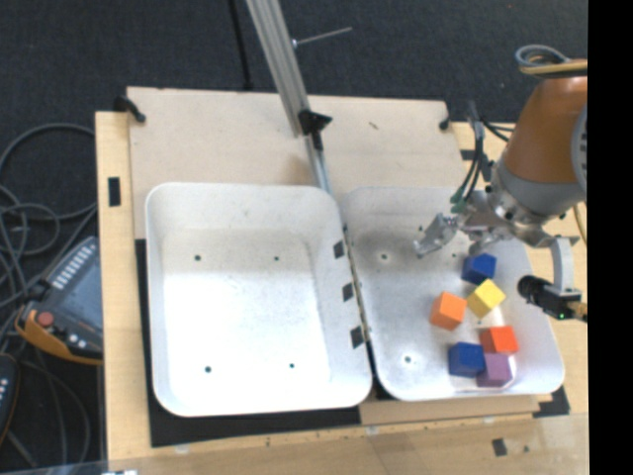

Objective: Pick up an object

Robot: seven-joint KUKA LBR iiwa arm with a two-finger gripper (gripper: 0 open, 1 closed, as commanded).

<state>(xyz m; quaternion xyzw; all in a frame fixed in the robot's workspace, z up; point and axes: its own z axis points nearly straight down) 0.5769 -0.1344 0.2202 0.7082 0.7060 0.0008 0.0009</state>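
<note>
Dark carpet all around, with cables at the left edge and a pale wooden table (247,137) carrying 2 shallow white bins side by side. Nearest, along the front of the right bin (396,295): a dark blue cube (465,357) touching a purple cube (496,369), with a red-orange cube (499,339) just behind. Further back, an orange cube (447,311) beside a yellow cube (486,296), then a second blue cube (480,267) close under the wrist. Left bin (247,295) showing just a few dark dots on its floor. Beyond those, the tool (433,237) hanging over bare bin floor left of the cluster, apparently carrying nothing; impossible to tell from this slant whether spread or shut. Farthest, a slanted aluminium post (282,57) rising from the table's rear. Best target probably the orange cube, standing slightly apart on the cluster's left. Advice for the step: centre above it, square to 2 free faces, descend straight, avoid nudging the yellow neighbour, close only once low around the sides.
</note>
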